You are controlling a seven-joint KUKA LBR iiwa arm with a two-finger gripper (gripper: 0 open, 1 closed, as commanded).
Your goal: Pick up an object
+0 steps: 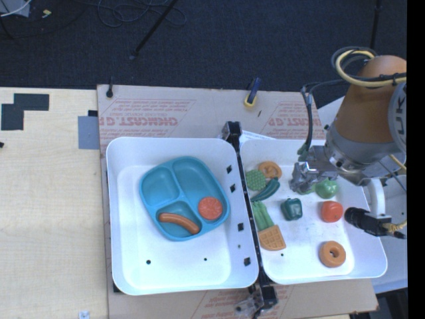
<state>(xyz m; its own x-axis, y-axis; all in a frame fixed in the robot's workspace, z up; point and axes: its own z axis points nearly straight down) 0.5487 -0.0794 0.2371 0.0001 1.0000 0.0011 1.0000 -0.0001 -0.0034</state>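
A pale wooden bench (46, 205) carries a sheet of brown cardboard (172, 115), with dark carpet and loose cables behind it. On the cardboard sit two shallow white bins side by side. The right bin (358, 268) holds the toy food, and the gripper (304, 178) hangs low over its upper middle; whether it has hold of anything I cannot tell. A green round toy (326, 189) lies just beside the gripper, toward the arm. A dark green pepper (291, 209) lies near, below it, and a red tomato (331, 211) sits below the green toy. A glazed doughnut (332, 254) rests well apart, by the near corner. The left bin (133, 264) holds a blue divided tray (174, 178) with a sausage (178, 222) and a red slice (211, 208).
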